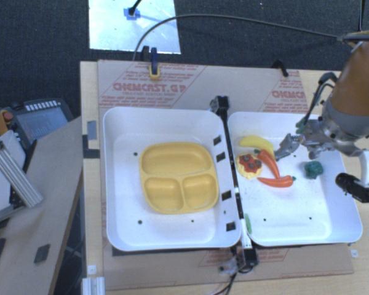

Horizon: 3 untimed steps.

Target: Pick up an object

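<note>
The right bin (pixel 307 226) holds several toy foods. A yellow banana (pixel 256 142) lies at its back left, with a pizza slice (pixel 249 165) just in front of it. An orange carrot (pixel 269 161) slants beside the pizza, and a red pepper (pixel 277 180) lies in front of that. A green broccoli piece (pixel 313 169) sits farther right. My gripper (pixel 288 146) hangs over the right bin, just right of the banana and above the carrot's far end. The arm comes in from the right behind it.
In the left bin (pixel 120 183) lies a yellow divided plate (pixel 177 177). A black divider with clips (pixel 229 165) runs between the two bins. A black part of the arm (pixel 357 188) juts over the right bin's right edge.
</note>
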Tool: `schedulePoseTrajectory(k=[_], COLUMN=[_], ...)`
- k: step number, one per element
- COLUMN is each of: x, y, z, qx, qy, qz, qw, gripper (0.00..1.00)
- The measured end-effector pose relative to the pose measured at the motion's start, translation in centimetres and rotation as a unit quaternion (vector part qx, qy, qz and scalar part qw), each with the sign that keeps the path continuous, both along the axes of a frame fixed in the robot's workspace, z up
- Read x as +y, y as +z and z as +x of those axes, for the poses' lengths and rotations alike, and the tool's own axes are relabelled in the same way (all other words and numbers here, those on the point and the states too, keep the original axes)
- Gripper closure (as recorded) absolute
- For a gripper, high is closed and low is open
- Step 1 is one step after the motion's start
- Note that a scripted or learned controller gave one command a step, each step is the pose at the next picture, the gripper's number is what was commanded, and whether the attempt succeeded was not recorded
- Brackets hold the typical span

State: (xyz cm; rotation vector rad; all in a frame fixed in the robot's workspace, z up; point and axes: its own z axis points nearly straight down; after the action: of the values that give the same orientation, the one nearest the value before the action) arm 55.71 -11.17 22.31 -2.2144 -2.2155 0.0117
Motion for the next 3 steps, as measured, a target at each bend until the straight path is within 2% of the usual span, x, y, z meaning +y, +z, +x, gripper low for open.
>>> schedulePoseTrajectory(k=[1, 2, 3], x=[0.0, -0.2, -0.7], y=[0.7, -3.6, -9.7], z=[0.3, -0.2, 0.0], qx=[-0.007, -0.004, -0.004], qy=[0.001, 0.000, 0.000], qz=[-0.0008, -0.0002, 0.0000], qw=[1.0000, 1.0000, 1.0000], gripper=[0.00, 0.00, 0.00])
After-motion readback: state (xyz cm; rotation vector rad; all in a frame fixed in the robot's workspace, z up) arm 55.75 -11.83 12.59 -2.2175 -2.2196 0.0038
